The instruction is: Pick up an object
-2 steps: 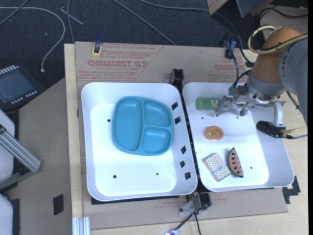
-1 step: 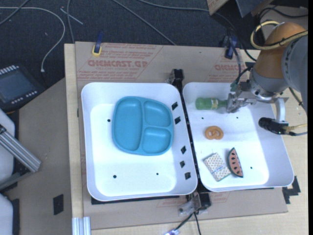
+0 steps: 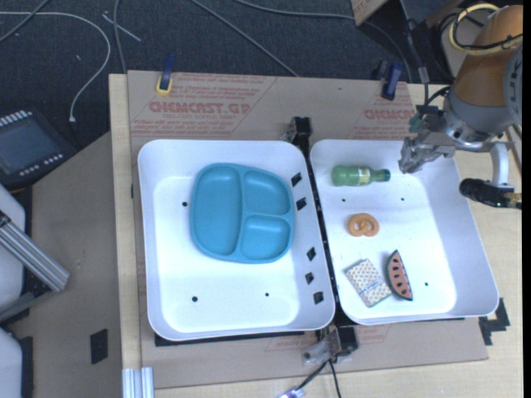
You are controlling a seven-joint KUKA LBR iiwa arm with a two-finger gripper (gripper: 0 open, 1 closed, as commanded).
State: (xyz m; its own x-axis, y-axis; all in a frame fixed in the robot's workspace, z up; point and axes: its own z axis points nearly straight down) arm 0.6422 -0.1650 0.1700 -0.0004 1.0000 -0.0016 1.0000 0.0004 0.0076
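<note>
- Covering the bench (image 3: 249,98) is a sheet of pale brown cardboard with faded red print, held at its far edge by two blue clamps (image 3: 166,75).
- Dark carpet lies beyond the far edge, crossed by thin white and black cables (image 3: 91,23).
- Two shallow white bins of smooth, glossy plastic with rounded corners sit side by side, joined by black clips down the middle.
- The left bin (image 3: 166,288) holds a blue divided plate (image 3: 242,212), matte, with three compartments and soft rounded edges, lying flat near the bin's centre.
- The right bin (image 3: 448,255) holds four small things.
- A green bottle (image 3: 359,175) lies on its side near the bin's far edge.
- A small tan pretzel (image 3: 362,225), looped in shape, lies near the bin's middle.
- A patterned packet (image 3: 367,282), squarish and pale, lies toward the near edge, just beside a watermelon slice (image 3: 401,275) with red flesh and a dark rind.
- The grey arm, with its orange band, reaches over the right bin's far right corner.
- The gripper (image 3: 412,162) hangs just beside the bottle's cap end; whether its fingers are apart or together I cannot tell, and nothing shows between them.
</note>
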